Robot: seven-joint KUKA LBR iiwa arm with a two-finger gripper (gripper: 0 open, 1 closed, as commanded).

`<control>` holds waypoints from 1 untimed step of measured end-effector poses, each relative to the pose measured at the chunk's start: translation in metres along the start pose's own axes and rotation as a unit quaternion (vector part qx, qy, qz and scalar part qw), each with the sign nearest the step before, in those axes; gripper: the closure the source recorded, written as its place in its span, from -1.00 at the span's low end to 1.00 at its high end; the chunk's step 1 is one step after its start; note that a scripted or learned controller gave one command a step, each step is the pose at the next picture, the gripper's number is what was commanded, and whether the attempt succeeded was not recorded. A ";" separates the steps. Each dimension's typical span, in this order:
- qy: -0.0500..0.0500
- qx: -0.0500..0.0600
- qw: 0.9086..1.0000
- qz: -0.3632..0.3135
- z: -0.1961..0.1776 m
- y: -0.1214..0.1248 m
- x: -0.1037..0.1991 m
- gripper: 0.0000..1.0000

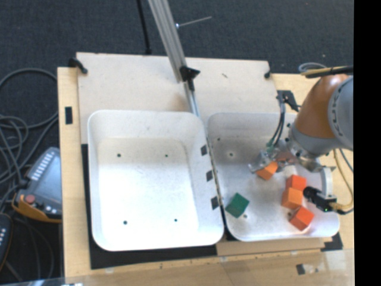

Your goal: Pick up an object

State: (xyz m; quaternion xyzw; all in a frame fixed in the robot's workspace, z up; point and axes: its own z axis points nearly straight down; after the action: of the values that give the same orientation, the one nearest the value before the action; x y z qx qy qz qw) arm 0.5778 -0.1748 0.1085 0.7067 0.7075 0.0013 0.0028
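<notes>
My gripper [269, 159] is low in the right bin [238, 124], reaching in from the right under the arm's orange band [318, 109]. A small orange block [268, 171] lies right at its tip, touching or nearly touching it. Three more orange blocks sit to the lower right: one [296, 182] beside the wrist, one [292, 198] just below it, and one [301, 218] near the bin's front right corner. Close to the bin's left wall lies a green cube [237, 205].
The left bin [95, 130] sits beside the right one, their walls meeting at a divider with black clips [209, 174]. A slanted aluminium post [169, 34] rises behind the bins. Cables [324, 198] hang off the wrist by the orange blocks.
</notes>
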 end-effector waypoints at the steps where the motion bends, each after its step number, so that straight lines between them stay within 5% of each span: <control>1: 0.001 -0.001 1.000 -0.004 -0.091 0.001 0.074 1.00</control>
State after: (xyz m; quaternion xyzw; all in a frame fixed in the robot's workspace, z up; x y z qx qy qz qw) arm 0.5783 -0.1004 0.1998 0.7041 0.7101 0.0031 0.0026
